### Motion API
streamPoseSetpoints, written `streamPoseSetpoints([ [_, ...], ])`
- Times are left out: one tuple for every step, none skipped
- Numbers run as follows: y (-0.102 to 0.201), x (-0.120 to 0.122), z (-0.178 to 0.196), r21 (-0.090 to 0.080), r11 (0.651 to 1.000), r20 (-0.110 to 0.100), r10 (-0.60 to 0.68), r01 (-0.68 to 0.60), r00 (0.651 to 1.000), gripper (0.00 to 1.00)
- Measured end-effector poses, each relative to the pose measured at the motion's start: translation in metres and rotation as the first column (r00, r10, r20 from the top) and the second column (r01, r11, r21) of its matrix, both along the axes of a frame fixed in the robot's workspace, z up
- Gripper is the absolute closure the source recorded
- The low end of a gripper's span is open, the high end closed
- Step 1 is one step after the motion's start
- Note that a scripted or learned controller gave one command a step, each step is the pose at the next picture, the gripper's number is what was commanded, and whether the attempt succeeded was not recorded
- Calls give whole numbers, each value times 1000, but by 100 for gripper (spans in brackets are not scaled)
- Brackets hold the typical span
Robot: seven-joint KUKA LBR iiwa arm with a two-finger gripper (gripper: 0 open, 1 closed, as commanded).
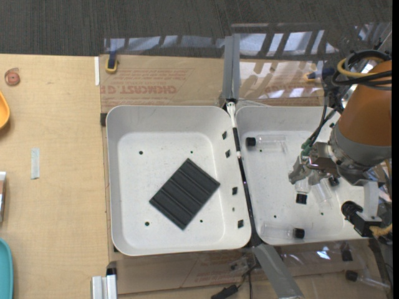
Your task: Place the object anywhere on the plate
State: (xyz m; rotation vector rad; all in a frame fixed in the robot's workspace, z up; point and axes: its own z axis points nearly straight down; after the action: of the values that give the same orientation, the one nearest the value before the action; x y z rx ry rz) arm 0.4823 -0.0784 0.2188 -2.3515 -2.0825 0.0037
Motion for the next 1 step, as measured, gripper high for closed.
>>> streamPoseSetpoints([
  [44, 75, -29, -1, 997, -2, 72, -72, 997, 100],
])
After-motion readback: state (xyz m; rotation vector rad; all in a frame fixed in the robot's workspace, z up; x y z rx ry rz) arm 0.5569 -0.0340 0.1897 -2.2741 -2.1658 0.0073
